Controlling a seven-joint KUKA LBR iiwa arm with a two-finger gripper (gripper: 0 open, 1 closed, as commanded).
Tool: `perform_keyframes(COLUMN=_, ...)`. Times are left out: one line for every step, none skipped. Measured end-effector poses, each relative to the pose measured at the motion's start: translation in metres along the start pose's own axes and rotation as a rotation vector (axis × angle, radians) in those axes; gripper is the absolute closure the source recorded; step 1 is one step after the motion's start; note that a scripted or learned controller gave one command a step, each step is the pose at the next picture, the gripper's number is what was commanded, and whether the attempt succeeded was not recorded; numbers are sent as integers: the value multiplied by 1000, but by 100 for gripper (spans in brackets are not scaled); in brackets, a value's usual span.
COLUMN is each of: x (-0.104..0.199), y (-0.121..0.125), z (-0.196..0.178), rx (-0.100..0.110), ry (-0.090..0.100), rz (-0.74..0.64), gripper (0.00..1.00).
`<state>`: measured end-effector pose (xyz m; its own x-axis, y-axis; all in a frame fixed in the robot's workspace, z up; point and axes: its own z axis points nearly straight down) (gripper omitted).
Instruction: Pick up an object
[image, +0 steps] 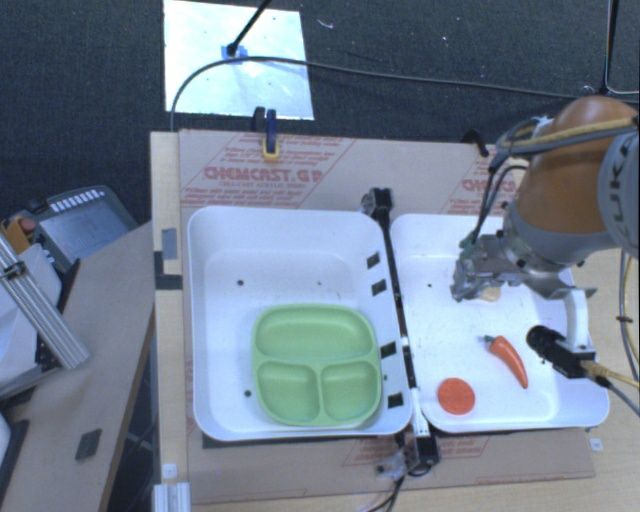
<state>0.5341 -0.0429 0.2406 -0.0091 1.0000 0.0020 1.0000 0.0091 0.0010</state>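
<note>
Carrot (508, 359), orange and tapered, lies beside flat orange disc (457, 396).

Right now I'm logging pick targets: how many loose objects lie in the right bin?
2 for sure: an orange chili pepper near the right wall and a red-orange disc at the front. A pale item under the claw may be a third.

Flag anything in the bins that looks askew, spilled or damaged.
Nothing stands out. The green divided plate lies flat in the left bin; the orange chili pepper and orange disc lie loose in the right bin.
</note>
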Motion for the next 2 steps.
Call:
perform_keyframes(x=47, y=4, z=9, rx=0, ry=0, rz=0, gripper=100)
perform_keyframes(x=94, y=1, z=19, rx=1, ry=-1, rz=0, gripper=100)
